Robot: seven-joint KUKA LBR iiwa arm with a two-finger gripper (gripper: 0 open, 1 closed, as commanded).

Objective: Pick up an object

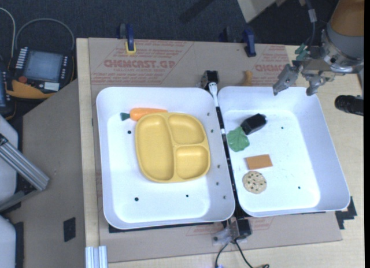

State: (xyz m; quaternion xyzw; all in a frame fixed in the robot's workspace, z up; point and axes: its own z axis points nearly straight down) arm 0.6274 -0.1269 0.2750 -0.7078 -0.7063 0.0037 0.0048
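Camera view: I see the arm cut off at the top right edge.
Gripper (pixel 296 86): fingers spread apart, nothing between them, over the right white bin's (pixel 329 145) far rim.
Objects: black block (pixel 253 123), green lump (pixel 237 140), orange rectangular piece (pixel 258 162), round speckled cookie (pixel 254 182) in that bin.
Left white bin (pixel 115 145): yellow divided plate (pixel 172 146) partly hides an orange carrot (pixel 147 112).

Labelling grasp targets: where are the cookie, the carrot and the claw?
cookie (pixel 254 182): camera view, centre of its top.
carrot (pixel 148 112): camera view, middle of its orange body.
claw (pixel 298 85): camera view, midway between its fingertips.
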